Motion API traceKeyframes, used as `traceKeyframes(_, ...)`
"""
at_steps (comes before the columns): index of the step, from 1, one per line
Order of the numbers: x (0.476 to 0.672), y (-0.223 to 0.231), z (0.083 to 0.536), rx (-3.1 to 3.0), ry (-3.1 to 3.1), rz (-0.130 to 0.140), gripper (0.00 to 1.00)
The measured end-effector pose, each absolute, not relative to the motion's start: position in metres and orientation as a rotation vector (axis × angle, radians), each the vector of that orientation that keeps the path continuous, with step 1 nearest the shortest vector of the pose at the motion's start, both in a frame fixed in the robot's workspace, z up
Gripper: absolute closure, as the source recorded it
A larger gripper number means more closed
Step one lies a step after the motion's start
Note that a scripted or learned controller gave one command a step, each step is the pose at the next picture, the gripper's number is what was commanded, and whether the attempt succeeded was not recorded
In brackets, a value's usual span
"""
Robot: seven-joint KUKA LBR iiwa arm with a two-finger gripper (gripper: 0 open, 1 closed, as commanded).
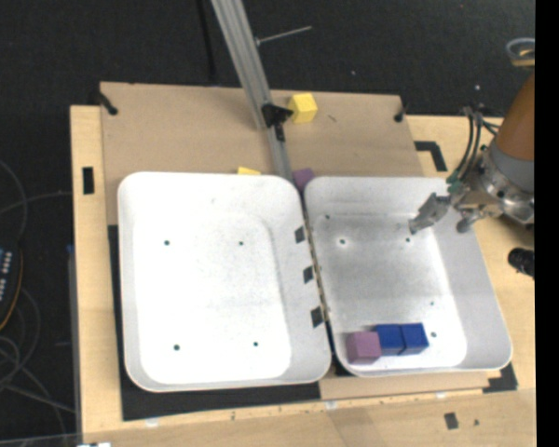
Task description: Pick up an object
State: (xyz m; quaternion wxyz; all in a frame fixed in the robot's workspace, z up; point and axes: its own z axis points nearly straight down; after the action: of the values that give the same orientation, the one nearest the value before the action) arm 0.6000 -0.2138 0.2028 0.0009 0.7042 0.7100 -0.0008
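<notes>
Purple block [362,345] and blue block [400,338] sit touching at the right bin's [466,287] near edge. My hand [444,212] hovers over that bin's far right corner, fingers apart, holding nothing. I should descend squarely over one block.

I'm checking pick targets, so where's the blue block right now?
The blue block lies in the right bin, at its near edge in the camera view, touching the purple block on its left.
</notes>
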Motion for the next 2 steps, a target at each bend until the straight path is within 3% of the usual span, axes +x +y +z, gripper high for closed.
traceKeyframes(1,0.601,-0.214,0.214,2.202,2.233,-0.001,1.0)
traceKeyframes(2,0.55,-0.137,0.216,2.215,2.231,0.001,1.0)
